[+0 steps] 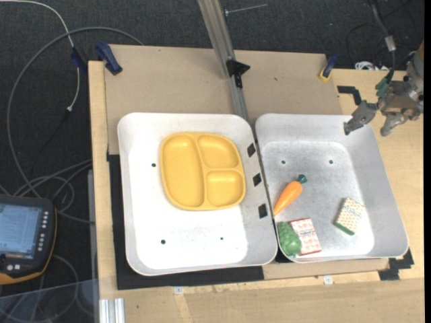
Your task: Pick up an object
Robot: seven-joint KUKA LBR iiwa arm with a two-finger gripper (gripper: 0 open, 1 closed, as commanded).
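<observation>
At far left, off the surface (202, 73), a handheld control tablet (23, 234) lies on dark carpet among loose grey cables. The surface is a tan board with blue clamps (108, 58) at its rear corners and a slanted aluminium post (219, 29) rising from its rear middle. The left bin (135, 247) holds one item, a yellow three-compartment plate (202, 170), set toward the bin's rear and right; the front strip and left margin of that bin floor are bare. Black clips mark the seam where the two bins meet. In the right bin (323, 130), the rear half of the floor is bare. Its contents sit toward the front: an orange toy carrot (288, 195) with a dark green top, lying at a slant near the left wall; a green toy vegetable (289, 239) in the front left corner, touching a small red and white carton (305, 236) just to its right; and, well apart near the right wall, a small patterned box (349, 215) with a green edge, tilted. The hand (369, 121) hovers over the rear right corner of the right bin, near its rim, fingers spread open with nothing between them, well apart from every item.
</observation>
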